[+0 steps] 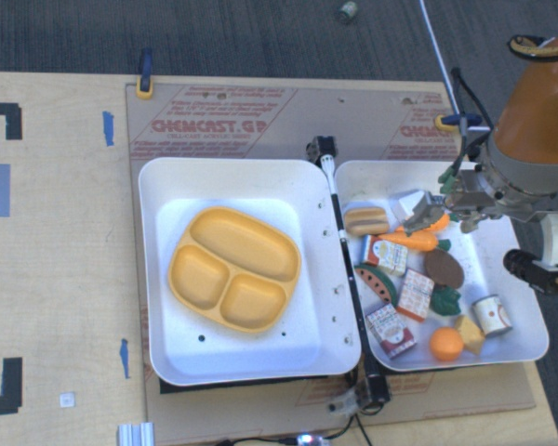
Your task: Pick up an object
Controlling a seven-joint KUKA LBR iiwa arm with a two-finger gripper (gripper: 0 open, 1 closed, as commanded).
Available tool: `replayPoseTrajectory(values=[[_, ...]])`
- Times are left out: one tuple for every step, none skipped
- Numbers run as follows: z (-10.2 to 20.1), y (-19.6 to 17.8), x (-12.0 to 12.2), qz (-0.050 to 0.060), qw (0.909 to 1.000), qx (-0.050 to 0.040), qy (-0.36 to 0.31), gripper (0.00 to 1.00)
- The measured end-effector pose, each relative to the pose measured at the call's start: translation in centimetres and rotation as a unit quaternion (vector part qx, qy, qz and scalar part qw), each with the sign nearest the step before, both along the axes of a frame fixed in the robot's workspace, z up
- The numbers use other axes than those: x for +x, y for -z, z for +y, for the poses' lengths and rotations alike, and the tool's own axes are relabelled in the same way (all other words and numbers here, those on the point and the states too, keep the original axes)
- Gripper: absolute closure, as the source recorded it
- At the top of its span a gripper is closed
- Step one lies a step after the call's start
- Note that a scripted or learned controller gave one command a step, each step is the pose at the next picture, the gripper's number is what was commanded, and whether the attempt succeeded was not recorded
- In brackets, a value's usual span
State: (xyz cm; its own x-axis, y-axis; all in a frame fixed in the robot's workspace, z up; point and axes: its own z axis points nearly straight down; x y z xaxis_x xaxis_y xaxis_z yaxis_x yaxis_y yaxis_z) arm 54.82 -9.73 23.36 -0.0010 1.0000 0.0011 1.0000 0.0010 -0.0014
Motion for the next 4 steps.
replayPoseTrajectory(values=[[-0.9, 14.6, -3.0, -0.002, 1.0, -0.0013, 0.001, 0.0], [-0.9, 13.5, -2.8, -0.005, 1.0, -0.0017, 0.001, 1.0], [-0.9, 13.5, -2.9, -0.005, 1.0, -0.0016, 0.001, 0.0], [-0.9, 12.4, -2.7, -0.007, 1.0, -0.002, 0.002, 1.0]])
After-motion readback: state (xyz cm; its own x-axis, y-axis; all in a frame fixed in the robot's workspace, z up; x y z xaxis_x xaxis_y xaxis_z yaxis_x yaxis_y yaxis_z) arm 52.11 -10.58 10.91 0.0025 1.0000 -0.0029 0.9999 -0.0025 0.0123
